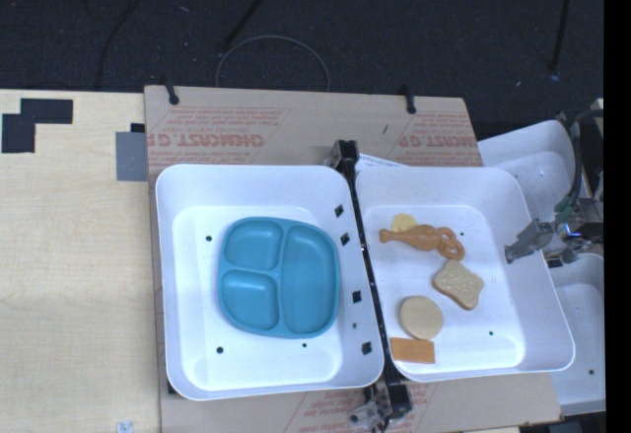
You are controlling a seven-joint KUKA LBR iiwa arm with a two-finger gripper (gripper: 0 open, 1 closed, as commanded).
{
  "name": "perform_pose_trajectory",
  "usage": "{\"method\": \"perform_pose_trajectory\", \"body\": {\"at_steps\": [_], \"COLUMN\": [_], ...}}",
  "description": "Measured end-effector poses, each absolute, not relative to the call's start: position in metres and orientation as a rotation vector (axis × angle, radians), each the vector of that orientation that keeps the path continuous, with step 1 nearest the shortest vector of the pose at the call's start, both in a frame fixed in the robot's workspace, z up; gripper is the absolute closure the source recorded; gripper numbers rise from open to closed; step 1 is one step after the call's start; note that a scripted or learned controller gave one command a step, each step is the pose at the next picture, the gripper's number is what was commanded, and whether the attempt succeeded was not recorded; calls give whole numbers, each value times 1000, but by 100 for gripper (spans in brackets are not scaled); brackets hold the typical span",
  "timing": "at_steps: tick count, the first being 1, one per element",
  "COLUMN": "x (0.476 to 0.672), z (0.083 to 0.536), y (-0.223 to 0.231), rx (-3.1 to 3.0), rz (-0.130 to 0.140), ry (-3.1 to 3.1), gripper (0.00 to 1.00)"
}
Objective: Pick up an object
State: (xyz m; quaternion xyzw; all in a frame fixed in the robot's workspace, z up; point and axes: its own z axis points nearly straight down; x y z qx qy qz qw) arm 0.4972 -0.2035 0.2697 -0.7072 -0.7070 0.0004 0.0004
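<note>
Over the table, seen from above at a slant:
Table (pixel 69 253): pale wood surface, bearing a brown cardboard sheet (pixel 296 130) under two white bins set side by side, touching along a black centre clip strip.
Left bin (pixel 187 362): holding one blue divided plate (pixel 278 276) with three compartments, lying flat near the middle.
Right bin (pixel 503 204): holding five food-shaped objects, all loose on the floor.
Yellow piece (pixel 403 222): near the far left of the right bin, touching the tan pretzel shape (pixel 426 239).
Bread slice (pixel 459 284): just right of centre, near the round cracker (pixel 421 317).
Orange wedge (pixel 412 350): at the near wall, just below the cracker.
Tool (pixel 525 244): at the right bin's right rim, clear of every object; finger spread cannot be told; nothing seen held.
</note>
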Motion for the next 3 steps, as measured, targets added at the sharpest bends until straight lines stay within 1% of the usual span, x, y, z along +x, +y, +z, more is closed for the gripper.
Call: {"method": "perform_pose_trajectory", "body": {"at_steps": [1, 3], "x": [499, 500], "z": [206, 90], "y": [-204, -206], "rx": [-2215, -2216], "rz": [6, 4], "ry": [-2216, -2216], "gripper": [0, 0]}}
